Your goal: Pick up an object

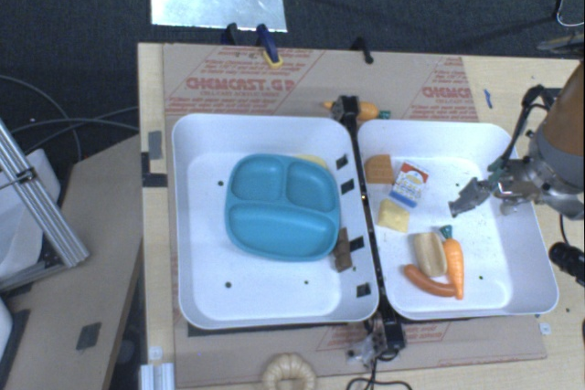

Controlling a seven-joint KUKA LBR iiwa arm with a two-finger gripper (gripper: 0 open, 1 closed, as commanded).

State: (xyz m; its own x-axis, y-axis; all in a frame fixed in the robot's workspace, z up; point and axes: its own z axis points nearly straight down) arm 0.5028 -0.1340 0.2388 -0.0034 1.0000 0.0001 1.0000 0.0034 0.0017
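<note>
The right bin (512, 288) holds several toy foods: a brown bread slice (378, 169), a small white carton (409, 184), a yellow cheese piece (394, 216), a bun (427, 253), a carrot (454, 266) and a sausage (428, 281). My gripper (468, 196) reaches in from the right and hangs over the middle of this bin, right of the carton and above the carrot. Nothing shows between its dark fingers.
The left bin (196, 187) carries a blue divided plate (281, 205), with a small brown object (343, 253) by its right edge. A yellow toy (366, 111) lies behind the bins. A pale ring (289, 372) lies at the bench front.
</note>
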